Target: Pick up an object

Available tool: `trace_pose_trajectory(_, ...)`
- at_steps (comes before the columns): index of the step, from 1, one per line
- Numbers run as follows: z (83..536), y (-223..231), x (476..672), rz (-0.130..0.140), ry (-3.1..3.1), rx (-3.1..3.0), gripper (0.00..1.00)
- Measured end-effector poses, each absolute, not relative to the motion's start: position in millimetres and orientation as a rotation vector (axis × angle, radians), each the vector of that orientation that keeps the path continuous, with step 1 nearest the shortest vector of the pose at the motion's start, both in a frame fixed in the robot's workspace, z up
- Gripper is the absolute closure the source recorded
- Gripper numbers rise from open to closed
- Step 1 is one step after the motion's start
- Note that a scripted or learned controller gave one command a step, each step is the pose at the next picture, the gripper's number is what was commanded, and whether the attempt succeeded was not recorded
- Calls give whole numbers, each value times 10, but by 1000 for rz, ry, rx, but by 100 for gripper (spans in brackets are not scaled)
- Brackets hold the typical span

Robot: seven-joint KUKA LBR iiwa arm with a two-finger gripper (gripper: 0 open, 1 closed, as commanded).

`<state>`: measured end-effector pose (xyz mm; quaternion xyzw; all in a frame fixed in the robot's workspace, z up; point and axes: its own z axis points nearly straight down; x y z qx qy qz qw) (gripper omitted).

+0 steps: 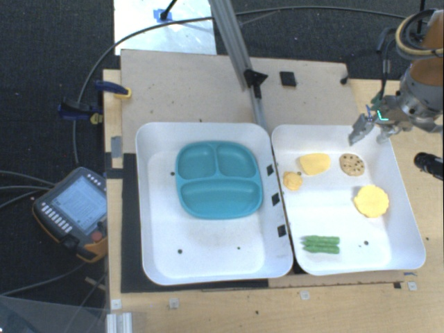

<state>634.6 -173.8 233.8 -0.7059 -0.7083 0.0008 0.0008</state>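
Two white bins side by side on the table [173, 89]. In the left bin [156, 255]: a teal divided plate [218, 180], lying flat toward the bin's 12 o'clock half, nothing on it.

In the right bin [399, 252]: a cookie [352, 164] with dark chips at about 1 o'clock from the bin's middle; a yellow oval piece [314, 163] at 11 o'clock, just beside the cookie on its 9 o'clock side; a small yellow lump [293, 181] at 10 o'clock, near the bin's left wall and almost touching the oval; a round yellow disc [371, 201] at 3 o'clock; green beans [320, 244] at 6 o'clock, well apart from the rest.

Pincer [372, 130] at the right bin's 1 o'clock corner, above the rim, fingers spread and released, gripping nothing. Nearest to the cookie, at the cookie's 1 o'clock, apart from it. Grey arm with orange band [420, 37] rising toward the view's upper right.

Off the table at 9 o'clock: a handheld control pendant [73, 210] with cables on dark floor.
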Motion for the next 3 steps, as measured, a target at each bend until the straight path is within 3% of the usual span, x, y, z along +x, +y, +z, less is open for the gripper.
trace_pose_trajectory(1,2360,-1737,6356,-1,-2227,-2219,0)
trace_pose_trajectory(3,1252,-1819,6392,0,-2225,-2221,0)
